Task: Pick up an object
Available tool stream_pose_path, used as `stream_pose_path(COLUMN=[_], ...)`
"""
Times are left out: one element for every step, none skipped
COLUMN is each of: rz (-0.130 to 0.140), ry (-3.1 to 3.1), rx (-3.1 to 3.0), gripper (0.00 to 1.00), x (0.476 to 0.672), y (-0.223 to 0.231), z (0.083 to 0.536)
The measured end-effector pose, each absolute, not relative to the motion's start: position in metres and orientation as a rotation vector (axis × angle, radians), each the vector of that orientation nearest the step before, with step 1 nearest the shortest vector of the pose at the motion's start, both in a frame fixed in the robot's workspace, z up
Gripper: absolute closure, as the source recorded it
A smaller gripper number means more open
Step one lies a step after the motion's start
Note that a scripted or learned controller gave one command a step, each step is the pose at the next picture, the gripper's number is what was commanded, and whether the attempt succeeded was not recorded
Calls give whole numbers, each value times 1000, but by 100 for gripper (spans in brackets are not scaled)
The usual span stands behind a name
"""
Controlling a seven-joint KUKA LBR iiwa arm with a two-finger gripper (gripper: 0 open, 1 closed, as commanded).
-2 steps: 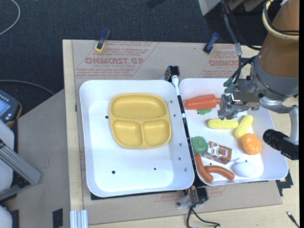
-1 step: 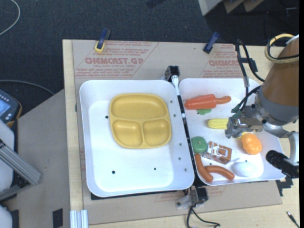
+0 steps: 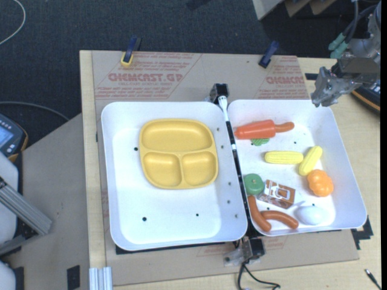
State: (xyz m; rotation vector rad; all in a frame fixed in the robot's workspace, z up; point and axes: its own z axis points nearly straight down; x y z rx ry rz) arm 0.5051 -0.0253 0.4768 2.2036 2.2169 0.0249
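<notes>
My gripper (image 3: 324,95) hangs over the far right corner of the right bin (image 3: 338,132), above and to the right of the toy carrot (image 3: 263,128). Nothing shows between its fingers. In that bin lie two yellow corn cobs (image 3: 283,157) (image 3: 311,160), an orange fruit (image 3: 320,183), a white egg (image 3: 312,214), a sausage (image 3: 273,218), a green round piece (image 3: 253,183) and a small brown packet (image 3: 278,193). All of them rest on the bin floor, well below and left of the gripper.
The left bin (image 3: 121,192) holds a yellow three-compartment plate (image 3: 178,153). A black divider strip (image 3: 230,144) runs between the bins. Blue clamps (image 3: 129,51) (image 3: 268,54) pin the cardboard at the back.
</notes>
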Motion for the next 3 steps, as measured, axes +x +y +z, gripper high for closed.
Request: stream_pose_path(rz=[-11,8,-5], ry=[2226,2223,2226], rx=[2226,2215,2222], gripper=[100,100,100], x=[505,479,479], y=[-15,7,17], z=[379,417,390])
